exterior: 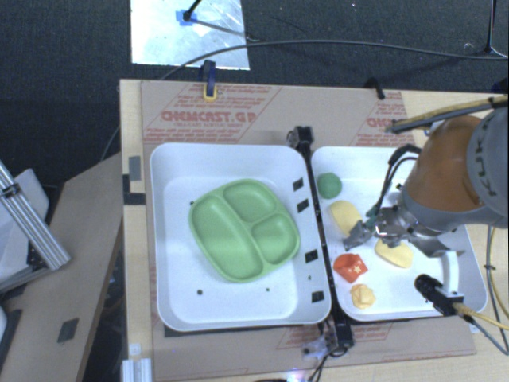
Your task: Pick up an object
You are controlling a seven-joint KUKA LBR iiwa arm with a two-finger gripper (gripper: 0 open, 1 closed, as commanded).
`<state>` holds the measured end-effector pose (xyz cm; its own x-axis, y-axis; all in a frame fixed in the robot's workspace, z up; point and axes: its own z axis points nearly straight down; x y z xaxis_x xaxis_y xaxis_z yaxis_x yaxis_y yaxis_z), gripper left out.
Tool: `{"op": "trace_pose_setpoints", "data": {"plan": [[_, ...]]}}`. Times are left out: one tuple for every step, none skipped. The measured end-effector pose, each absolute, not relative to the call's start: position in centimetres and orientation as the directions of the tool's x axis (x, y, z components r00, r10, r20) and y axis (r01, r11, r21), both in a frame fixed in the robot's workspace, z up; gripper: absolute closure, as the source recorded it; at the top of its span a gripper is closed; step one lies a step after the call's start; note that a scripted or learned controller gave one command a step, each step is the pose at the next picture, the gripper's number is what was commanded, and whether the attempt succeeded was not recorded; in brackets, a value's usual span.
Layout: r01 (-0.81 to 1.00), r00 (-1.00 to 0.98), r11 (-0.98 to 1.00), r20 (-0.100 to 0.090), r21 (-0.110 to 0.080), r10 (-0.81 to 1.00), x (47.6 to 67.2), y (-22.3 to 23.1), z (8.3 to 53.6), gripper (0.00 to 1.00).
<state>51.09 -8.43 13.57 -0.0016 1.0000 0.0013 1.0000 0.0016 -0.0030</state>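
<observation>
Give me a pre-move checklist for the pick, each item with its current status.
1. Gripper over the right bin, where the loose items lie: ok.
2. Target clear of neighbours: the red piece sits apart from the yellow piece and the small yellow lump: ok.
3. Item between the fingers: cannot tell.
4. Green ball out of the arm's way: ok.
5. Pale yellow piece partly under the wrist, fully visible: not ok.
6. Green plate lies flat in the left bin: ok.
</observation>
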Motion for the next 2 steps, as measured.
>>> {"op": "trace_pose_setpoints", "data": {"plan": [[1.000, -0.001, 0.001, 0.002, -0.004, 1.000, 51.1, -8.4, 8.3, 0.00], [1.000, -0.001, 0.001, 0.000, 0.002, 1.000, 51.2, -8.4, 9.6, 1.00]]}}
